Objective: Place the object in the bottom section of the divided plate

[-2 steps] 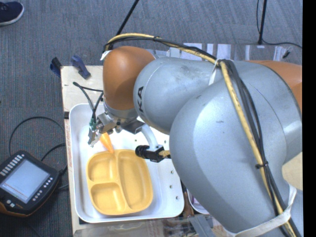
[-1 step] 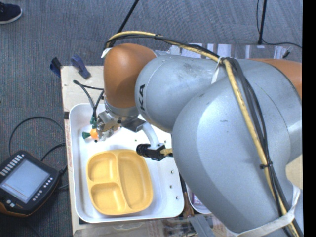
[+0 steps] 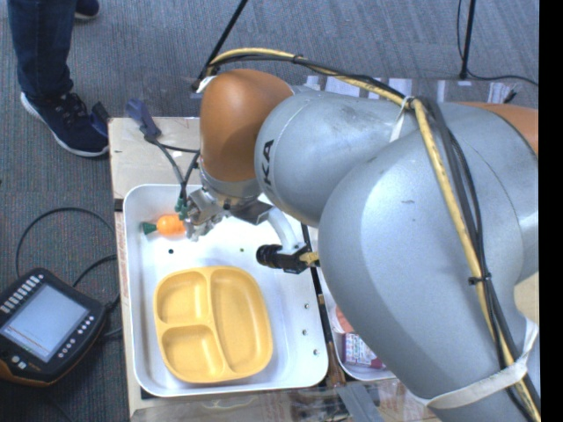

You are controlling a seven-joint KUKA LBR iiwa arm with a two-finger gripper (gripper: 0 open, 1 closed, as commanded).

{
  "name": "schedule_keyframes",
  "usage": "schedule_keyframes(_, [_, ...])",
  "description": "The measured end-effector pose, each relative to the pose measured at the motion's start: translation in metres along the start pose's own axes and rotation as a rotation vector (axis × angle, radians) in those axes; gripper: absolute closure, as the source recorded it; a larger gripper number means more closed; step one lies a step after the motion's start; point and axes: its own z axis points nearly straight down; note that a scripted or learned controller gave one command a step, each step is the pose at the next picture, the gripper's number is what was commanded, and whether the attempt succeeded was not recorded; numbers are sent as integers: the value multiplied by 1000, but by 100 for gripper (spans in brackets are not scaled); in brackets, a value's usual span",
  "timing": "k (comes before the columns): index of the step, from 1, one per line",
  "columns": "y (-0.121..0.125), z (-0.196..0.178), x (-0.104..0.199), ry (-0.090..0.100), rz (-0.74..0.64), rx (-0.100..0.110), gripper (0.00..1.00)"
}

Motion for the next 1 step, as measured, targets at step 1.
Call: schedule_keyframes(1, [10, -57, 19, 1, 226, -2, 100])
